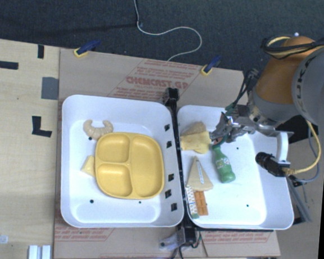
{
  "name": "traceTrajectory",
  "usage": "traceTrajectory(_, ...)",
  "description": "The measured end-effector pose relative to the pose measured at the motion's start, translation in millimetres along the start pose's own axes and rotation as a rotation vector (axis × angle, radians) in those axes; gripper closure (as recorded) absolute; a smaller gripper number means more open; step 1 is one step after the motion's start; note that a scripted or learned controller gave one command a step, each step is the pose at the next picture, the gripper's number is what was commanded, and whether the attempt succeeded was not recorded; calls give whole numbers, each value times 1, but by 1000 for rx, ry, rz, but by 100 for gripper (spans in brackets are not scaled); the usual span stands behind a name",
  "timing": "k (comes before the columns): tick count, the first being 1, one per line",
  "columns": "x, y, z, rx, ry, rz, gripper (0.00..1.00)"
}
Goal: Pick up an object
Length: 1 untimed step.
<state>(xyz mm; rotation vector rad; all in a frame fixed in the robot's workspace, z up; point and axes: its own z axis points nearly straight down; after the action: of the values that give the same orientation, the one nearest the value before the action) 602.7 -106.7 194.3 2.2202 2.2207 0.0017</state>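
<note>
My gripper [222, 131] hangs low over the right bin [256, 210], near its upper left part. Just below its fingertips lies a green bottle [223, 165], its cap pointing up toward the gripper. A pale yellow cheese-like piece [195, 139] sits directly to the gripper's left. Lower in the same bin lie a tan wedge [199, 176] and an orange bar-shaped packet [199, 202]. Nothing shows clearly between the fingers.
The left bin [73, 146] holds a yellow divided plate [129, 165], a beige curved pastry [96, 129] above it and a yellow piece [88, 165] at its left edge. A black clip divider [174, 155] runs between the bins. Cable loops hang beside the arm at right.
</note>
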Motion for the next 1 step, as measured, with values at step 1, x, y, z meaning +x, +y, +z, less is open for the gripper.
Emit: traceTrajectory(1, 1, 1, -32, 0, 0, -1, 100)
